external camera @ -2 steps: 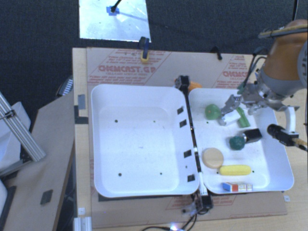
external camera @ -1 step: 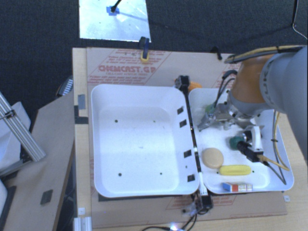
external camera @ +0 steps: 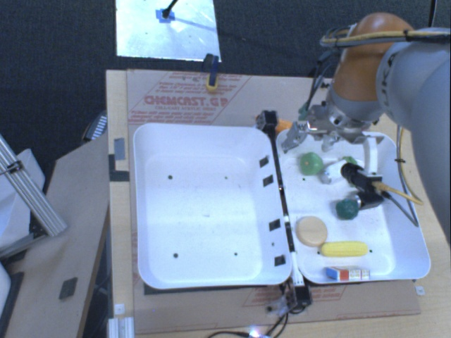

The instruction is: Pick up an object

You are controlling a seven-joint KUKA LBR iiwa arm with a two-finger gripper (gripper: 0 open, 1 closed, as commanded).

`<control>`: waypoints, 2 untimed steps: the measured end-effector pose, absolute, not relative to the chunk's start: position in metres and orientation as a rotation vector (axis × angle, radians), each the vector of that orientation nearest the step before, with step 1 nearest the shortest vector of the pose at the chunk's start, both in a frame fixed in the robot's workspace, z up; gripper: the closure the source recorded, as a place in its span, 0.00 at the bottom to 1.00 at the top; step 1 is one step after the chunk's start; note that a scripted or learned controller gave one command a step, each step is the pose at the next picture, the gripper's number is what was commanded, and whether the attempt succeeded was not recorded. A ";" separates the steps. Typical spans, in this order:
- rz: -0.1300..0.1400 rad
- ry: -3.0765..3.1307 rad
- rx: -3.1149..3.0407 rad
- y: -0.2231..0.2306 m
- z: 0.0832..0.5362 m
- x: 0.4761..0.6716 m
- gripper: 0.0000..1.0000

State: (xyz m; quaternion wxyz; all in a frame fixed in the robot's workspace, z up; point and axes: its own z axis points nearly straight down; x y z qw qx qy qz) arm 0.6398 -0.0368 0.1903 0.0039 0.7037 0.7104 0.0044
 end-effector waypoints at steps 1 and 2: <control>0.007 2.226 2.212 -0.040 0.196 0.638 1.00; 0.005 2.232 2.211 0.015 0.184 0.650 1.00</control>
